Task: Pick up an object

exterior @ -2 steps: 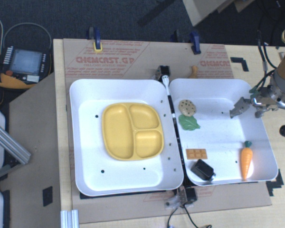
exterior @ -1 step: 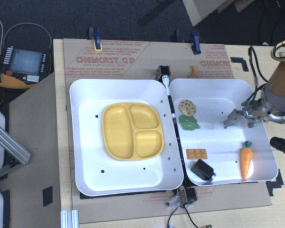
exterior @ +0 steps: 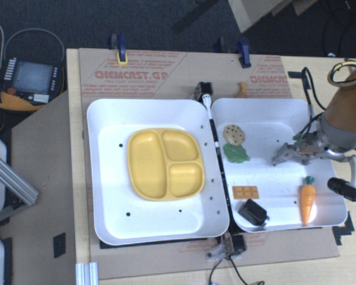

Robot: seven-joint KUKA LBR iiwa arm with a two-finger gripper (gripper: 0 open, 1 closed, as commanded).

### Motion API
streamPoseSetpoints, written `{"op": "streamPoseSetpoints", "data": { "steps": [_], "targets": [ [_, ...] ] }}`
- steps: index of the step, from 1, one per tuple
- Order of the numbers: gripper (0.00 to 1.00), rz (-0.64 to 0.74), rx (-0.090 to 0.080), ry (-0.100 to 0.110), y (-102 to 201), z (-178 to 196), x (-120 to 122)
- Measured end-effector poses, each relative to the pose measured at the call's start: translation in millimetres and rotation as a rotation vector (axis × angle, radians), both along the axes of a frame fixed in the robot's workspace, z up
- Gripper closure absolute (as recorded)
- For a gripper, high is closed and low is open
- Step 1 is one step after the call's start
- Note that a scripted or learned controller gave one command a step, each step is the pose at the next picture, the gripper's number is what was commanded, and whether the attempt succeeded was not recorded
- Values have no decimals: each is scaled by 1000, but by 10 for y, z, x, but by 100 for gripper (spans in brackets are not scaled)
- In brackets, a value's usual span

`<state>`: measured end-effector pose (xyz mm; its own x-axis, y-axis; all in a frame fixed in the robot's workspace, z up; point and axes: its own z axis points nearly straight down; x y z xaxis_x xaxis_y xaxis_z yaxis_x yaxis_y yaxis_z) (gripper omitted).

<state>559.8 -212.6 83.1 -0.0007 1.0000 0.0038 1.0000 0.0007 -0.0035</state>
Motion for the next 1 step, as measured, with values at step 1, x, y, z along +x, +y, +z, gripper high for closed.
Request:
{"op": "streamPoseSetpoints", "data": {
  "steps": [1],
  "targets": [
    [100, 0, -3, -4, -7, 120, 6]
  ]
}}
